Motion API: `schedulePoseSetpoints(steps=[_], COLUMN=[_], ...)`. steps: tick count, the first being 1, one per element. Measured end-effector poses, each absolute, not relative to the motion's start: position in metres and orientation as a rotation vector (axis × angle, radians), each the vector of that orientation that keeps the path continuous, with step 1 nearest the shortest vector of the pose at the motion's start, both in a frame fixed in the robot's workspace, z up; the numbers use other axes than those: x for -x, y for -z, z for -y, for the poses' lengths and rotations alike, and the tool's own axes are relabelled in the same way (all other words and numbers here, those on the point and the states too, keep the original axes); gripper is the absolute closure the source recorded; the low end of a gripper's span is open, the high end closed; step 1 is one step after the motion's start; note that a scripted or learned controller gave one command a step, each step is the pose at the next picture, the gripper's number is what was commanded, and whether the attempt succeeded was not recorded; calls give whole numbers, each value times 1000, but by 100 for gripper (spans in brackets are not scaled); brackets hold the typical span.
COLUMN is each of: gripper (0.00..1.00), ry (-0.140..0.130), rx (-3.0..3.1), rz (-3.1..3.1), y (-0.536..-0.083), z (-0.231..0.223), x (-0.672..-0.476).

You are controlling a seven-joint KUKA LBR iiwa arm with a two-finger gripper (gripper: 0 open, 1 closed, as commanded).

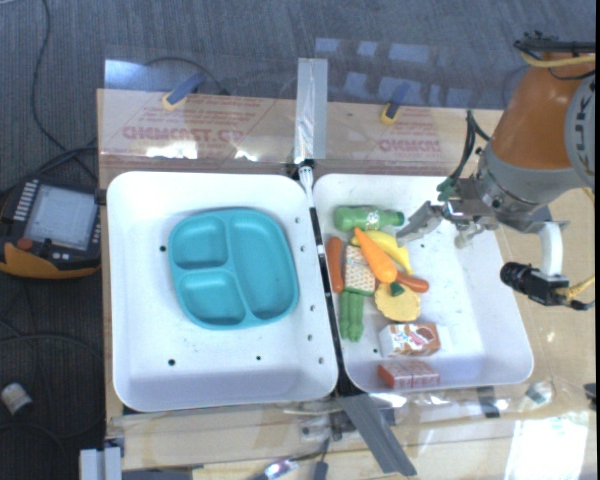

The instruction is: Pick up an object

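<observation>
The gripper (432, 218) hangs with jaws apart, gripping nothing — right of the green cucumber (368, 216), whose long axis runs left-right.

Bright, even overhead light, glare on the white bins (130, 298), slightly soft focus.
</observation>
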State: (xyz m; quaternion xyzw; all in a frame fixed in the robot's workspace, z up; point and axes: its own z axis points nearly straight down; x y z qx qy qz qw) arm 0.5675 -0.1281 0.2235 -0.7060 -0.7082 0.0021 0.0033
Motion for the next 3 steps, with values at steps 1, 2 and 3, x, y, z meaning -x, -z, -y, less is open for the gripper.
schedulePoseSetpoints(steps=[1,2,3], gripper=[0,100,100], ry=[-1,0,-9], rx=[2224,2220,2093], rz=[2219,2215,2337], y=[-109,-117,-118], z=[113,112,162], x=[-583,-583,-590])
